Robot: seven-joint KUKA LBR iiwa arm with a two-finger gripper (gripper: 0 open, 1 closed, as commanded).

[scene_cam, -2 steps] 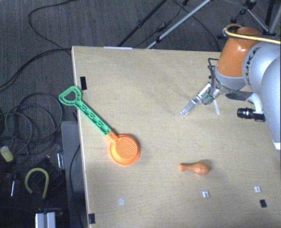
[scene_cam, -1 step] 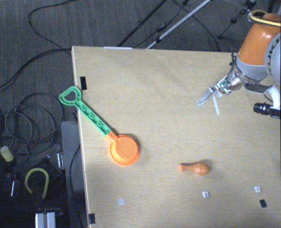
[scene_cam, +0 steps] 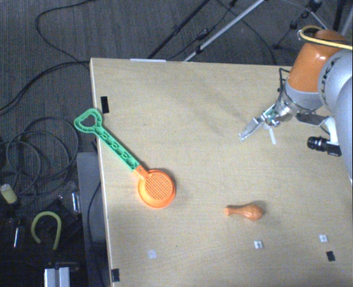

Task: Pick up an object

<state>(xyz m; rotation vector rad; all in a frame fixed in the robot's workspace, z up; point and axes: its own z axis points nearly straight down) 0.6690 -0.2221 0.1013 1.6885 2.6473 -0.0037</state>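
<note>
Orange-headed strainer [scene_cam: 155, 188] with green handle is lying on the tan board [scene_cam: 224, 100] at left. Gripper [scene_cam: 259, 129] is hovering well apart at right, fingers spread, grasping nothing.

black cables [scene_cam: 21, 154] and tripod legs [scene_cam: 236, 17] on grey carpet [scene_cam: 33, 40].

- Grey arm with orange band [scene_cam: 325, 70]: cut off by the right edge; only its wrist end is seen.
- Silvery two-finger gripper [scene_cam: 258, 128]: small and blurred.
- Pale wooden bench top [scene_cam: 224, 100]: near and right sides run past the edges.
</note>
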